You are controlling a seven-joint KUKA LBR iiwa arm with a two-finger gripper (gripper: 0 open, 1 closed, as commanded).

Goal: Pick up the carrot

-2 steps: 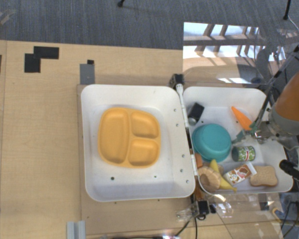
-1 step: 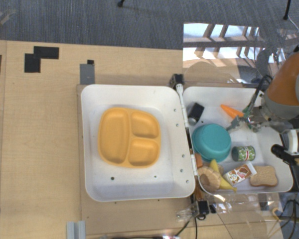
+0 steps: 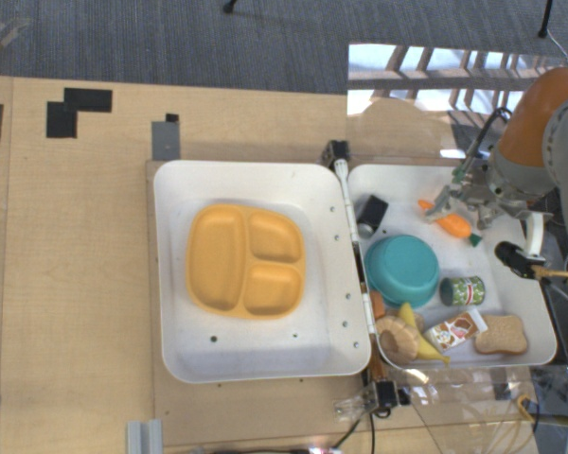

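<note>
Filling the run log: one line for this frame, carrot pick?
phase: reaching | gripper: over right bin, by carrot | carrot: lying on bin floor, not lifted | grasp: cannot tell | yellow tray: left bin

Orange carrot [image 3: 453,223], teal bowl [image 3: 404,268], yellow tray [image 3: 245,259].

My pincer [image 3: 466,206] hangs over the far part of the right white bin [image 3: 540,343], just beyond the teal plastic bowl [image 3: 403,268]. The small orange carrot [image 3: 452,222] lies on the bin floor right under my fingers; whether they touch it is unclear. Nearer than the bowl sit a green-labelled tin can [image 3: 463,291], a slice of toast [image 3: 501,335] and a yellow banana [image 3: 418,332]. Left of the bowl, the other bin [image 3: 170,263] holds a yellow divided plate [image 3: 246,259].
</note>
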